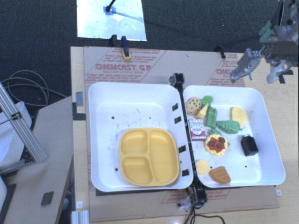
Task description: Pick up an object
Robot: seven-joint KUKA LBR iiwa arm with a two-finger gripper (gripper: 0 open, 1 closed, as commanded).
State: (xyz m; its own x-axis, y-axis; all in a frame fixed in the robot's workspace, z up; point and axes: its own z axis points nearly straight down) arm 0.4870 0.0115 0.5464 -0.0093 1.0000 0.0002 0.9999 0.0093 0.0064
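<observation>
The 2-finger metal gripper (260,73) hangs above the bench beyond the far right corner of the right-hand shallow white bin (270,120), its 2 fingers spread apart with nothing between them. Everything to pick lies in that bin: a small black block (249,145) alone toward the right wall, a pale yellow wedge (238,116), a green ridged toy vegetable (228,126), a round pizza-like toy with red spots (216,144), a brown toast-shaped piece (220,175) and a speckled cookie-like piece (193,105). These look like light, stiff plastic, likely smooth and a little slippery, so a firm pinch across the narrow width should suit. The black block seems the easiest take: compact, straight-sided, with bare floor all round it. The cluster near the divider is crowded, leaving little finger room. The left-hand bin holds a yellow plastic 3-compartment tray (149,155); the bin walls are low.
</observation>
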